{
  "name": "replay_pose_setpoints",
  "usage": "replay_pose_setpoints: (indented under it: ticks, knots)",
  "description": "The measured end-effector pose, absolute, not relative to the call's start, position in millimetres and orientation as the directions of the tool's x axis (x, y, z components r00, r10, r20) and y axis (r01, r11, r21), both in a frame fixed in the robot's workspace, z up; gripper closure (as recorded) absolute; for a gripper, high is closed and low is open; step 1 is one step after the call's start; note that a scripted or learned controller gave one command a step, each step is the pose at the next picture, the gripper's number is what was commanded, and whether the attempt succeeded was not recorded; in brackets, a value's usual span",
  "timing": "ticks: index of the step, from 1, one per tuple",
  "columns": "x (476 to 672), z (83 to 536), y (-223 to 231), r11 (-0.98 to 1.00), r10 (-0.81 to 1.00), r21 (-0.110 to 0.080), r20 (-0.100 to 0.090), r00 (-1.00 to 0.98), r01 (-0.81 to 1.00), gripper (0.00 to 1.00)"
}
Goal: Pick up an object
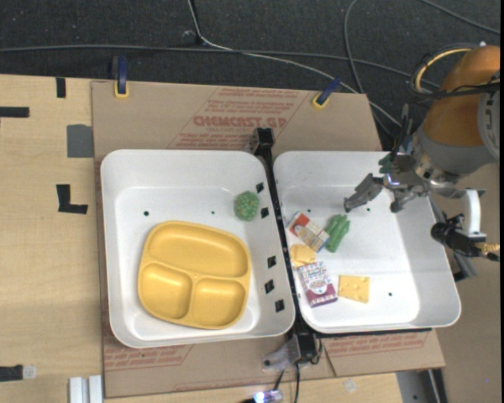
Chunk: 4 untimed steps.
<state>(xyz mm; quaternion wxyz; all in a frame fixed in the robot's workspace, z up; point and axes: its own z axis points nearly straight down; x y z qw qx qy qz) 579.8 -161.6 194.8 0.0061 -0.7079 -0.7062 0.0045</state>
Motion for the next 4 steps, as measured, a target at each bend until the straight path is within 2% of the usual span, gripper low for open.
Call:
replay_pose_setpoints:
  ticks: [1, 2, 3, 4]
  knots:
    - [583.0, 203, -161, 0.001, 1.000, -0.002, 0.000, -0.001, 1.000, 0.00]
    - [583.8, 159, -163, 0.001, 1.000, -0.005, -0.001, -0.001, 1.000, 0.00]
    - [579.6, 95, -159, 0.002, 1.000, -0.006, 0.000, -0.002, 1.000, 0.00]
    - [580.2, 85, -158, 0.002, 1.000, 0.000, -0.002, -0.002, 1.000, 0.00]
